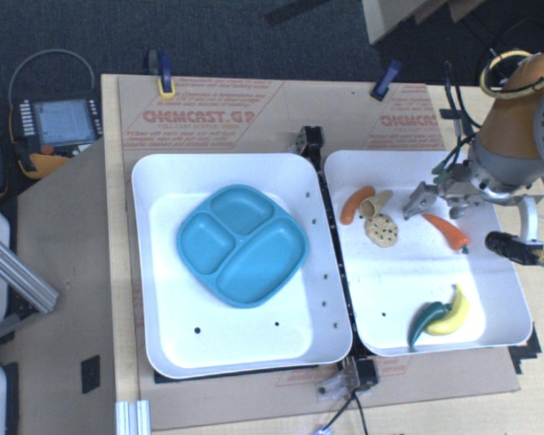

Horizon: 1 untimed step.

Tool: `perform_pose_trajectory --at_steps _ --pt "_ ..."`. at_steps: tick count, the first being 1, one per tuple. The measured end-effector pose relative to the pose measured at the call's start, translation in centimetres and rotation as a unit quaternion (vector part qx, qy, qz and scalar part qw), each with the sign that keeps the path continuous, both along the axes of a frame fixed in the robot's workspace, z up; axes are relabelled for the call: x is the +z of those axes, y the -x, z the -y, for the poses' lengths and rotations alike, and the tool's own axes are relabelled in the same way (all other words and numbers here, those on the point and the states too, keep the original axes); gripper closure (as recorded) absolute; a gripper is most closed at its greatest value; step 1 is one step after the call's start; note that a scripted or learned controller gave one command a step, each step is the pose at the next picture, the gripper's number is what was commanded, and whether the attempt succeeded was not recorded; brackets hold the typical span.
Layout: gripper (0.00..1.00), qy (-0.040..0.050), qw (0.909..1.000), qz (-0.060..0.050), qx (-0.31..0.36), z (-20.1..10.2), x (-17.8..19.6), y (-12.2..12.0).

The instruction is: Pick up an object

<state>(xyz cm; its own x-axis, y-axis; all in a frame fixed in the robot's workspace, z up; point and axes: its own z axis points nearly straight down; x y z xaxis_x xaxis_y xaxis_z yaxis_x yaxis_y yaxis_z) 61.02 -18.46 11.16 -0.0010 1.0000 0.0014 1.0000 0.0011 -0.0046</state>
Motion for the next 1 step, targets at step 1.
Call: perform_pose_trajectory --at_steps 1 --pt "1.00 0.0010 1.0000 0.003 0.000 0.04 1.32 -0.14"
